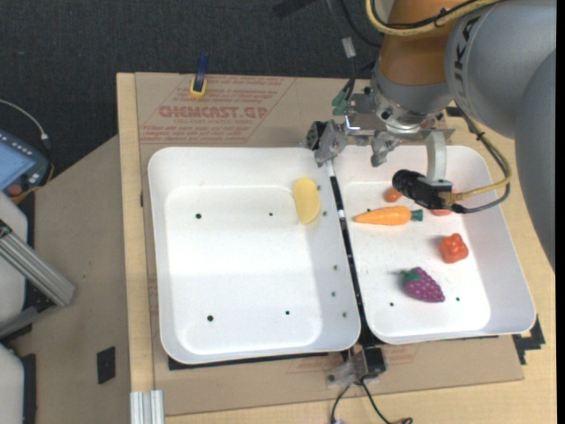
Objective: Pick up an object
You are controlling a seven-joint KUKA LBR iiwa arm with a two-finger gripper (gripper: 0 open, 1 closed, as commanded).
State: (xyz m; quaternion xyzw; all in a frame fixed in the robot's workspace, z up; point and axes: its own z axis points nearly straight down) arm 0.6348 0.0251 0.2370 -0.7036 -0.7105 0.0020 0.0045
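Carrot (385, 217), orange with a green tip, is lying in the right bin (491, 300), just on the near side of the gripper (351, 145) and apart from it. The gripper is hanging over the far rim of the bins, about where the two meet. Its fingers are standing spread wide, with nothing between them.

A small orange piece (392, 195) is resting between the gripper and the carrot, slightly toward the view's right. A pale yellow piece (306, 200) is sitting near the gripper on its other side, in the left bin (237, 268), close to the dividing rims.

Farther from the gripper, past the carrot, a red piece (453, 248) is lying toward the view's right, and a bunch of purple grapes (423, 285) is lying nearer the bin's front. Both bins are resting on a printed cardboard sheet (221, 109).
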